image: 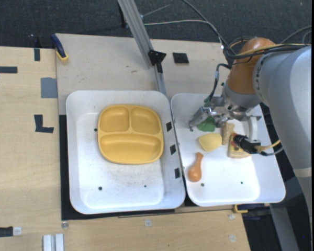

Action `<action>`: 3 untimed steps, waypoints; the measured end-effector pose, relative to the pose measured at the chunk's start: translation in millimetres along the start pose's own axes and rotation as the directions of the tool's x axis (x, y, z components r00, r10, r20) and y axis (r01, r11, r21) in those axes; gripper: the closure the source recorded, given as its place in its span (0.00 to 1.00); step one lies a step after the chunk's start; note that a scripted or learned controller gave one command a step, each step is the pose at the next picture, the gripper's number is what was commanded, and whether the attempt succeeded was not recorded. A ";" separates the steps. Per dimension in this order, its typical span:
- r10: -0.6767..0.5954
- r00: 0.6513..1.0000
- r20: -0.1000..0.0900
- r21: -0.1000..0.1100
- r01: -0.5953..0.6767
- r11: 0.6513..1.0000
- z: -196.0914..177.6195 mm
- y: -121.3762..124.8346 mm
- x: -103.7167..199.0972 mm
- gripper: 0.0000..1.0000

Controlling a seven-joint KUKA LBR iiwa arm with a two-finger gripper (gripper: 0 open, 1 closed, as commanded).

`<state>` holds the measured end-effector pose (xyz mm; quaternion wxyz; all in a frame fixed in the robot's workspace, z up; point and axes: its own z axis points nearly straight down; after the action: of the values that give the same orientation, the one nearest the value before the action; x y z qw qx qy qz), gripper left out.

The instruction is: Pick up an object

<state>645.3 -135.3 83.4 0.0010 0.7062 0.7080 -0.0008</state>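
Green object (205, 123) sits right under the gripper (208, 117) in the right bin (261, 192); jaw state: can't tell. Yellow piece (210, 141) just below the jaws, orange gourd-shaped toy (195, 168) further below. Yellow divided tray (130, 134) well left, in left bin (81, 156).

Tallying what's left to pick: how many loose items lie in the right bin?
4, maybe more hidden under the gripper: a green item at the gripper, a yellow one below it, an orange one lower left, a tan one to the right.
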 end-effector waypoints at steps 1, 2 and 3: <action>0.000 1.000 0.001 -0.002 0.000 1.000 -13.3 1.0 -0.2 1.00; 0.001 1.000 -0.003 -0.002 -0.001 1.000 -56.5 -0.9 3.3 1.00; 0.002 1.000 -0.002 -0.003 -0.002 1.000 -112.2 -8.5 -1.8 1.00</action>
<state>636.7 -136.8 195.6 0.0015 0.7069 0.7074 0.0010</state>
